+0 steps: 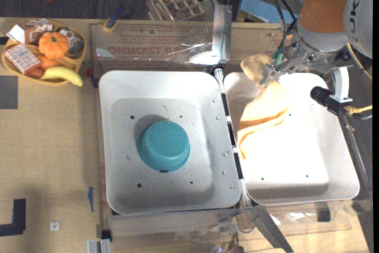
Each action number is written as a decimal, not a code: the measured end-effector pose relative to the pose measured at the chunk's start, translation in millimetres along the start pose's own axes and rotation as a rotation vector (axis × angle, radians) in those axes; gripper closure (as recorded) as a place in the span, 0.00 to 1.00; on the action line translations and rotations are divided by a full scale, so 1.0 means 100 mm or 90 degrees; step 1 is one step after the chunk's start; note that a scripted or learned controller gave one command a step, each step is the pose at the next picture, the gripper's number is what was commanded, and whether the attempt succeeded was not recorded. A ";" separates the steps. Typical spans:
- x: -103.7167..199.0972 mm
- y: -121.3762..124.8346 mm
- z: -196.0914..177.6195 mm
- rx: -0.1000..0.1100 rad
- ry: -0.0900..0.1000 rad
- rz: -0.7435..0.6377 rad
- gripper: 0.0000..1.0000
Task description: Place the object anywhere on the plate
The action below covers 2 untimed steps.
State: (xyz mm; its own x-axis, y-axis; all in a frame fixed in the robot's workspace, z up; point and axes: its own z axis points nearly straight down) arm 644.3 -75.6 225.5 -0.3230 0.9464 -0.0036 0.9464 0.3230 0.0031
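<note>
Camera view looks down on two white bins. A teal plate sits upside-down-looking in the left bin, nothing on it. Over the right bin, the jaws pinch the top of a cream cloth with orange stripes; it hangs lifted, its lower edge draping toward the bin's left wall. So, by my reading, the pick is done; the carry across the divider and the release onto the plate remain.
</note>
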 end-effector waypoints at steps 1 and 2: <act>0.56 0.24 -0.03 0.000 0.002 -0.257 1.00; 1.10 0.49 0.01 -0.003 0.001 -0.511 1.00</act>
State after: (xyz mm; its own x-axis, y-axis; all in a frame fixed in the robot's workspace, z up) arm 655.4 44.3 224.0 -0.9054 0.4245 -0.0055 0.4245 0.9054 0.0035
